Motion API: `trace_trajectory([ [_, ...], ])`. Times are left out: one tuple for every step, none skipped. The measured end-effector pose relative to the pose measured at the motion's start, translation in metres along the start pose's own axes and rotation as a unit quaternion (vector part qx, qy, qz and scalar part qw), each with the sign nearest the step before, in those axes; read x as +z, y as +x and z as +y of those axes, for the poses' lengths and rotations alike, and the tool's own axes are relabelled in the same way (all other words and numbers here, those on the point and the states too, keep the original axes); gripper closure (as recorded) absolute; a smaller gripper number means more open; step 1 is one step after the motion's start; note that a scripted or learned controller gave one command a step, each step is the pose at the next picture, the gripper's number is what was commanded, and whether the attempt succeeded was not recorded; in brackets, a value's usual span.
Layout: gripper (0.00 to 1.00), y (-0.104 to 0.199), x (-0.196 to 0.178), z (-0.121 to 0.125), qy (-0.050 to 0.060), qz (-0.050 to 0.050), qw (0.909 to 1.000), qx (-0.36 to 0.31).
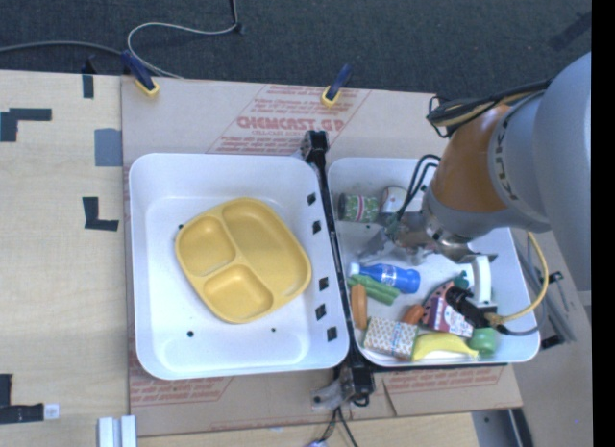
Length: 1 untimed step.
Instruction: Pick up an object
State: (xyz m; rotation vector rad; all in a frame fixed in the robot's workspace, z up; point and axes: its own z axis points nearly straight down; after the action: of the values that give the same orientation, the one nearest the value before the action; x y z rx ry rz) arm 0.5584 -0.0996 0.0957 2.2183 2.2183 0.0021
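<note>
My gripper [392, 234] is low inside the right bin [509, 243], reaching in from the right under the orange-banded wrist [466, 171]. It hovers over bare bin floor between a green-labelled can [359, 208] lying on its side just up and left of it, and a blue bottle [389, 275] lying just below it. I see nothing held in it. Along the front of the bin lie a green piece [376, 291], an orange carrot [358, 309], a patterned box [389, 336], a banana [444, 346] and a dark packet [445, 312].
The left bin [154, 339] holds a yellow divided plate [242, 258]. A black divider rail [322, 234] runs between the bins. A white item [480, 278] and a green lump [484, 341] sit at the right bin's right side. Cables trail from the arm.
</note>
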Motion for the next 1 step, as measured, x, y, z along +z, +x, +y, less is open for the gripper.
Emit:
trace_trajectory([
  [1.00,0.0010,-0.0091,0.0001,0.001,0.001,1.0000,-0.001],
])
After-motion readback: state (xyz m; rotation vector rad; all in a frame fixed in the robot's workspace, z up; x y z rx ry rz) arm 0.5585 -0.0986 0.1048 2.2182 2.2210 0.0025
